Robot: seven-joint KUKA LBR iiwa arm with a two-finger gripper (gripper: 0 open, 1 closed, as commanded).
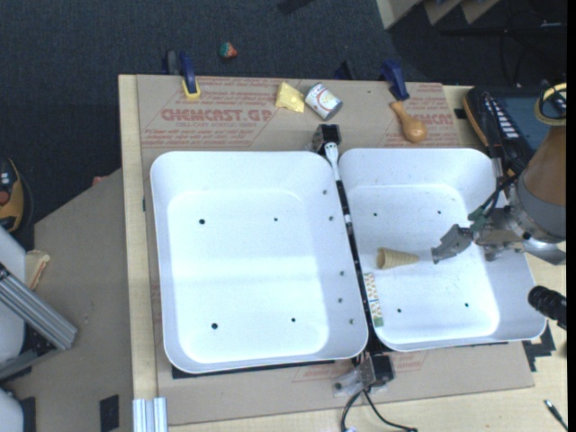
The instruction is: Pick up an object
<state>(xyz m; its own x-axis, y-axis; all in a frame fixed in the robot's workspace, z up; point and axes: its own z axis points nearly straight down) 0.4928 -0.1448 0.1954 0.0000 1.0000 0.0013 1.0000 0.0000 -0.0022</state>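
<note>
the gripper point(447, 245) hung low in the right bin point(423, 165), just right of the small tan cone point(396, 258); whether it was open could not be told; the cone might roll away if nudged.

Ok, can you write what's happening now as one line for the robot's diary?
gripper over right bin | cone-shaped object lying beside it, not held | pick not yet made

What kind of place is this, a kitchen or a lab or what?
Most likely a robotics lab or test bench. A robot arm with a gripper reaches over two white bins clamped on a board, with cables and carpet around it.
</note>
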